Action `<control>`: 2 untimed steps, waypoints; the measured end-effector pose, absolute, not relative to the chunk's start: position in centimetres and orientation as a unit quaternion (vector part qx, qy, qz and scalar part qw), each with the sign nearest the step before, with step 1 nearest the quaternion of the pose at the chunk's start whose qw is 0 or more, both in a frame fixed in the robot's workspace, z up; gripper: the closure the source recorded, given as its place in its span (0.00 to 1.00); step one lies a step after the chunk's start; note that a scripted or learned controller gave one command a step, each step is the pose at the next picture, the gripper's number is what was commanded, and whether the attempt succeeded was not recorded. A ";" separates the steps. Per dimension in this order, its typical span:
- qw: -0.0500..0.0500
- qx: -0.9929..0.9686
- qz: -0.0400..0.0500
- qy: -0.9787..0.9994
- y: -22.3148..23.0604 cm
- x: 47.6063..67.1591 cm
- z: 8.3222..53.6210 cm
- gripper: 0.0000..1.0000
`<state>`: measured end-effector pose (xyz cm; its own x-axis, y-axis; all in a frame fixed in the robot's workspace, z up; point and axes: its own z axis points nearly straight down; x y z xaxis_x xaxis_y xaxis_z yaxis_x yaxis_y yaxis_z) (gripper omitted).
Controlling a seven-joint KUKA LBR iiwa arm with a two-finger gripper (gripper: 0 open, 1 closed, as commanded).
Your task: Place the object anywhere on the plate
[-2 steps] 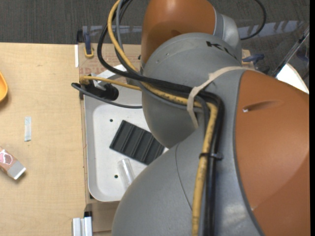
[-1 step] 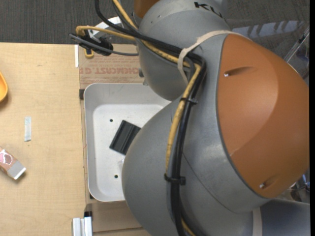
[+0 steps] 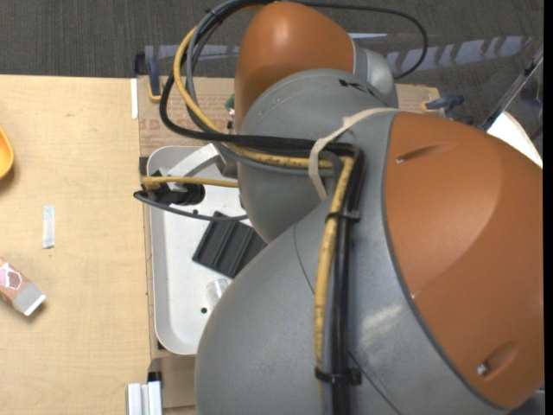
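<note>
The grey and orange arm (image 3: 346,232) covers most of the view and hides nearly all of both bins. Only the left strip of one white bin (image 3: 158,266) shows. Inside it a dark ribbed block (image 3: 226,245) juts out from under the arm's grey wrist; I cannot tell whether it is part of my gripper or a loose object. A small pale piece (image 3: 217,289) lies just below it, half hidden by the arm. A black cable end (image 3: 170,195) with a yellow hose hangs over the bin's upper left rim.
Left of the bin on the wooden bench top (image 3: 78,145) lie a small grey strip (image 3: 48,226) and a pink and white packet (image 3: 17,289). An orange thing (image 3: 3,154) sits at the left edge. Yellow and black cables (image 3: 194,102) loop above the bin.
</note>
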<state>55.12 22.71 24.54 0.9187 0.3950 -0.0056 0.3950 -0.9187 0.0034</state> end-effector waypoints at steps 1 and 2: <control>0.002 0.975 -0.002 0.222 22.7 61.1 29.8 1.00; 0.002 0.975 -0.002 0.223 22.8 61.1 29.8 0.00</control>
